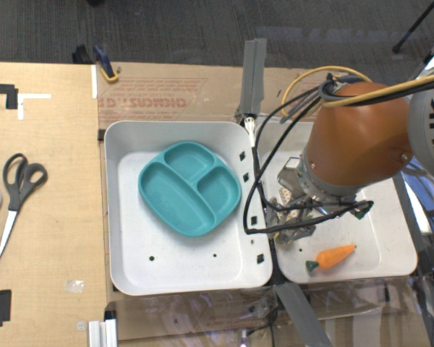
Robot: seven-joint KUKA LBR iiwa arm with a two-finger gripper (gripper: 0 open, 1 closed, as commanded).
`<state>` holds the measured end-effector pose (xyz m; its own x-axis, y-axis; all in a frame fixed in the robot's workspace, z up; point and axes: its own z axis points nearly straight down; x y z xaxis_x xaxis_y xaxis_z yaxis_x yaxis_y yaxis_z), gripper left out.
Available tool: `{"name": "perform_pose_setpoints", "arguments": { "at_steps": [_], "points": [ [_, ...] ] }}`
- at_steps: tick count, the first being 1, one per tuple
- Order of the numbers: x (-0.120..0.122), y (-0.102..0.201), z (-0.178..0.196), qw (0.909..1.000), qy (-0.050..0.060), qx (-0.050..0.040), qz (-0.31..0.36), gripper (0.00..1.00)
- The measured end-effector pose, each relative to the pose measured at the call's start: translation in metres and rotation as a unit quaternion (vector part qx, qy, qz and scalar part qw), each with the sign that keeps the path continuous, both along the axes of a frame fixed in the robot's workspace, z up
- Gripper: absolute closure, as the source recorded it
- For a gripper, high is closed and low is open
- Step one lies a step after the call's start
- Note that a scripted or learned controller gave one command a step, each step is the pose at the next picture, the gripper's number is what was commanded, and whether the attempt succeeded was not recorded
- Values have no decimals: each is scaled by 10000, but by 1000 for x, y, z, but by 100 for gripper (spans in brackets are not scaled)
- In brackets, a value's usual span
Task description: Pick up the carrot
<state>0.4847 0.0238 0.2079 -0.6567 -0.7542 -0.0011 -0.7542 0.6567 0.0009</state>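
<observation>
An orange carrot (334,256) with a green stub end lies on the floor of the right bin (398,259), near its front edge. My gripper (289,223) hangs below the arm's orange band, just up and left of the carrot, over the left half of the right bin. The arm and loose cables cover its fingertips. Nothing shows between the fingers, and the carrot lies apart from the gripper.
A teal divided plate (190,188) sits in the left bin (126,259). Scissors (16,186) lie on the wooden bench at the far left. Black and yellow cables loop around the arm above the right bin.
</observation>
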Motion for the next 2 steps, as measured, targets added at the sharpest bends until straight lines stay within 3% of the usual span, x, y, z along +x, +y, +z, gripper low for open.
{"name": "perform_pose_setpoints", "arguments": {
  "at_steps": [1, 2],
  "points": [
    [-3, 45, -17, 9919, 4, 4, 1270, 100],
    [-3, 25, 94, 9397, -17, 10, 3420, 100]
  ]
}}
